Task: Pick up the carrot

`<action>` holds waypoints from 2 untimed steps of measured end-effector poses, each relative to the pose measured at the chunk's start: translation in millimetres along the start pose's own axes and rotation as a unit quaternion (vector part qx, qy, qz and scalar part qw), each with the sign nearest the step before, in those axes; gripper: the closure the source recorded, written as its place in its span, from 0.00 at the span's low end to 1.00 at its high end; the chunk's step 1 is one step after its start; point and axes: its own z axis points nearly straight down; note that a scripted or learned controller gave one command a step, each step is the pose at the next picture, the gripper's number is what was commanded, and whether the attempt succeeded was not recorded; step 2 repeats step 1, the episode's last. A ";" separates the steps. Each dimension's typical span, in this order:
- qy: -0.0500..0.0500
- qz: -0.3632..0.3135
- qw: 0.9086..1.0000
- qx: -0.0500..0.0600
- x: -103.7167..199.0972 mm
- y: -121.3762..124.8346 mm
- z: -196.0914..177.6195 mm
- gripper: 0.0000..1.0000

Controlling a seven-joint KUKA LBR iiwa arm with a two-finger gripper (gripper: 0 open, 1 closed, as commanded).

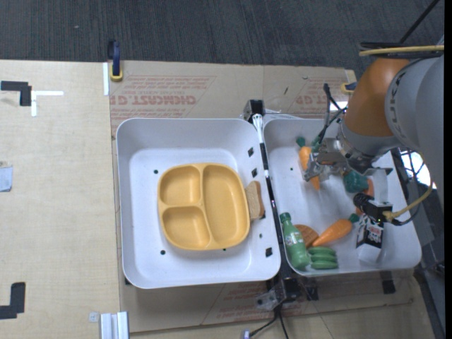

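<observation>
Right, near edge of the right bin (395, 256): green bottle (292, 237), green pea pods (323, 259), and a carrot (333, 232) lying loose between them. Left bin (134, 210) holds a yellow divided plate (204, 206). Further back, gripper (314, 168) sits low over the right bin; an orange piece (305, 157) is at its fingers, can't tell whether they're clamped.

We can make out red printed lettering on the cardboard sheet (185, 90) along the far edge of the bench, upside down from here; it seems to read "CHEMCAST GP", though we cannot be sure of it
</observation>
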 end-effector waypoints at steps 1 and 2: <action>0.000 0.070 0.998 -0.001 58.2 17.4 -91.4 1.00; 0.000 0.070 0.998 -0.001 58.2 17.4 -91.4 1.00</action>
